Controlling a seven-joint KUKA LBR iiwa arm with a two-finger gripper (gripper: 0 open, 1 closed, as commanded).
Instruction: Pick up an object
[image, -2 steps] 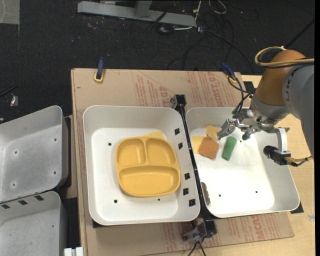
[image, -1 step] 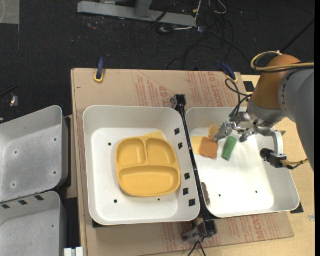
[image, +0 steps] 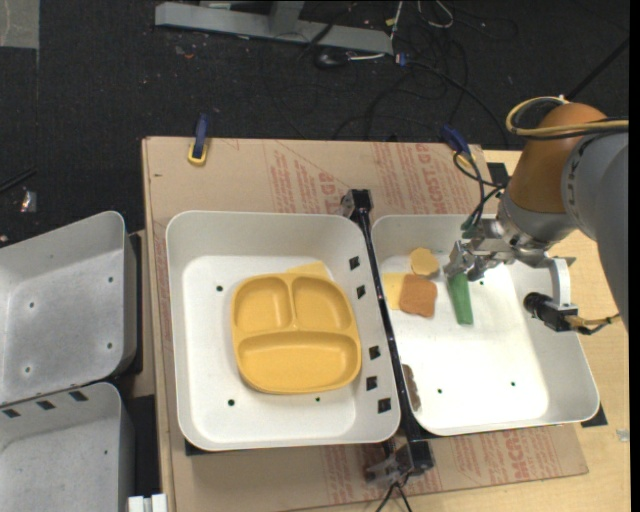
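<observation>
The arm (image: 575, 170) reaches into the right bin (image: 500, 390) from the right, and the gripper (image: 470, 262) sits low at the top end of a green stick (image: 461, 298), which lies on the bin floor slanting towards the near side. Whether the jaws are released or clenched I cannot tell; the wrist hides them from this height.

Just left of the stick lie an orange block (image: 419, 296), a yellow piece (image: 394, 289) touching it, and a small round yellow piece (image: 424, 262) behind them. All four crowd the bin's back left part, near the divider (image: 380, 310). The left bin (image: 200, 400) holds a yellow tray (image: 296, 333) with three compartments.

The stick looks the likely target, and it is not yet lifted. The risks, as I judge them:
- the grip lands on the stick's very end, so it pivots and slips out on the lift
- the stick is thin and flat on the floor, so the jaws may close above it
- a finger may nudge the round piece or the block, so near is the cluster
</observation>
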